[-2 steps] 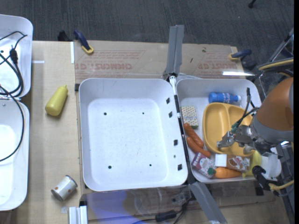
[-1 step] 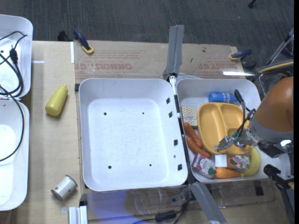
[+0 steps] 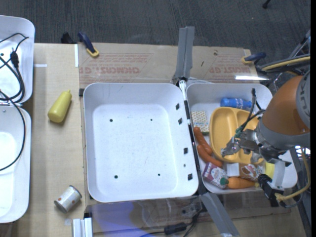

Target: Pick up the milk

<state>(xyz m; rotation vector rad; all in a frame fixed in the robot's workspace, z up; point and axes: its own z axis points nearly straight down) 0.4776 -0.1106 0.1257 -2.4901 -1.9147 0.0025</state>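
Note:
A small maroon and white carton [image 3: 213, 173], which I take for the milk, lies on its side in the front left corner of the right bin [image 3: 197, 94]. My gripper [image 3: 231, 150] hangs over the lower edge of a yellow bowl [image 3: 224, 125], up and to the right of the carton and apart from it. Nothing shows in its grasp. The grey arm with its orange band [image 3: 291, 107] reaches in from the right and hides the bin's right side.
In the right bin lie two orange carrots [image 3: 203, 144] beside the bowl, another carrot [image 3: 241, 183] at the front, a blue bottle [image 3: 236, 102], a small patterned box [image 3: 199, 117] and a red and white packet [image 3: 250, 171]. The left bin [image 3: 133, 139] adjoins it. A yellow bottle [image 3: 59, 106] and a can [image 3: 67, 198] lie on the bench.

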